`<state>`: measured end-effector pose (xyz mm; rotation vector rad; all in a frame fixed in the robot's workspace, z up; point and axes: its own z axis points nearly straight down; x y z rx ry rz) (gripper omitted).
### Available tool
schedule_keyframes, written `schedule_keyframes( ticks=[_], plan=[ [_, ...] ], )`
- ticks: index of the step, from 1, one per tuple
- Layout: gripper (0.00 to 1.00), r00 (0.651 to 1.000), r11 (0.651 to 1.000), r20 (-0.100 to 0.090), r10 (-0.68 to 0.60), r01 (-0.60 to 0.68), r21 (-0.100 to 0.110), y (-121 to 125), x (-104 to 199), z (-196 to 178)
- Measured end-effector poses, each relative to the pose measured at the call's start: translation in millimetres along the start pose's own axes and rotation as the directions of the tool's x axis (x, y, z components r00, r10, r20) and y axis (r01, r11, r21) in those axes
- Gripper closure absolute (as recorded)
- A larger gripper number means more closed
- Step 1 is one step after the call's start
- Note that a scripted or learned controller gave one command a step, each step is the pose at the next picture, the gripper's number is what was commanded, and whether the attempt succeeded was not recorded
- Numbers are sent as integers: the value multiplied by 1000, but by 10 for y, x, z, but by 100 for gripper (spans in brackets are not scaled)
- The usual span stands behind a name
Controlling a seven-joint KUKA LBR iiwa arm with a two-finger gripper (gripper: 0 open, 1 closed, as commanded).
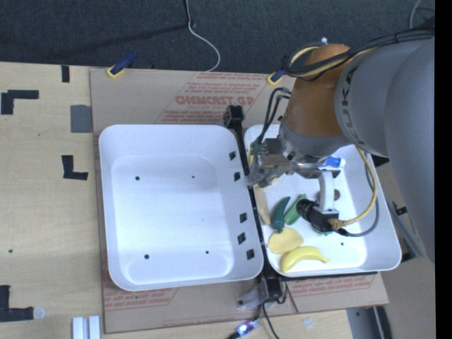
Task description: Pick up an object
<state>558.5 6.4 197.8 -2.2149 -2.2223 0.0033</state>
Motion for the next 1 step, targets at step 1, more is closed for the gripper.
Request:
schedule_keyframes(
  ticks=[1],
  plan=[
    [100,1000,1000,2,-2,2,-15,1008,300,-476]
  ],
)
